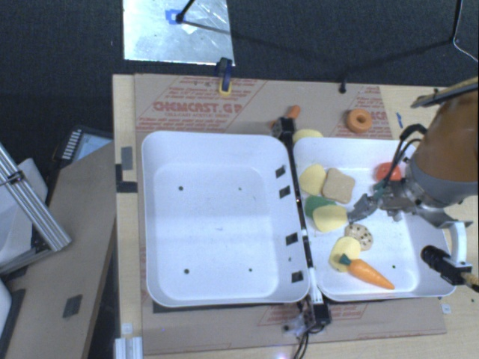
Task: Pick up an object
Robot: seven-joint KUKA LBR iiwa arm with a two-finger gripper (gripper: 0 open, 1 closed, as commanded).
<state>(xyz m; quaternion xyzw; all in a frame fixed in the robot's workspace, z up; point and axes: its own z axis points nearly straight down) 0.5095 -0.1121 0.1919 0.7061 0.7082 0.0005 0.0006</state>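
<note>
In the camera view, the arm reaches in from the right of the frame over the right bin (pixel 430 286). Its end effector (pixel 364 206) sits low at the bin's middle, just beside a pale yellow piece (pixel 329 218) and above a speckled cookie (pixel 361 235); whether it is parted or closed, I cannot tell. A carrot (pixel 367 272) lies lower down, a tan bread slice (pixel 338 186) higher up. The left bin (pixel 217 215) fills centre frame.

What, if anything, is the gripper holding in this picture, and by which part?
Nothing is seen held. The gripper hangs over the right bin, its fingertips above the yellow piece and the cookie, with nothing between them.
</note>
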